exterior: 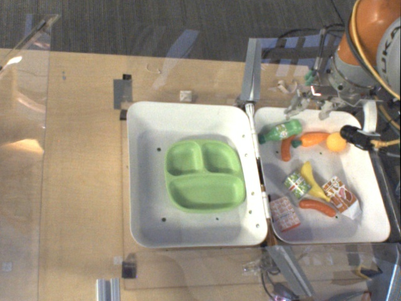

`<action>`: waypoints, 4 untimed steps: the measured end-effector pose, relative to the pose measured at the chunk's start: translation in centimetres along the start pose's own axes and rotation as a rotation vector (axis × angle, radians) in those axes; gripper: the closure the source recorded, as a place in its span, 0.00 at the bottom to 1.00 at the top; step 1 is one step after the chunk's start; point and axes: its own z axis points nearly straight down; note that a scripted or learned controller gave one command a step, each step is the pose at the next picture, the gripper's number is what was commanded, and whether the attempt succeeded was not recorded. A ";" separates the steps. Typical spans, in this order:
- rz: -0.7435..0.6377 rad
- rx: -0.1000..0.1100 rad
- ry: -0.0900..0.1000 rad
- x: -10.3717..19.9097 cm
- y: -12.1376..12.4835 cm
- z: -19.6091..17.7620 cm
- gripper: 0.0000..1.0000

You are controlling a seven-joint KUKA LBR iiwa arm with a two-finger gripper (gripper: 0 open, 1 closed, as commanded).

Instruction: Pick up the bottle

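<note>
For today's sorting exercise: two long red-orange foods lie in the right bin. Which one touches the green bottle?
The upper sausage, lying by the bottle and the carrot. The other sausage lies lower down.

Two shallow white plastic bins side by side on a pale wooden bench (75, 187). In the left bin (144, 224), a green divided plastic tray (203, 174) with three compartments. In the right bin (369, 224): an orange toy carrot (313, 139) beside a round orange fruit (336, 143), a yellow banana (311, 180), a red sausage (317, 207), a small green-and-white can (296, 184), and two printed snack packets (285, 213) (339, 193).
</note>
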 end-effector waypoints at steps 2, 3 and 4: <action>0.063 -0.016 -0.003 -4.3 -4.2 13.4 0.00; 0.060 -0.035 -0.007 -4.3 -3.6 11.5 1.00; 0.133 -0.002 -0.001 -1.2 1.2 3.8 1.00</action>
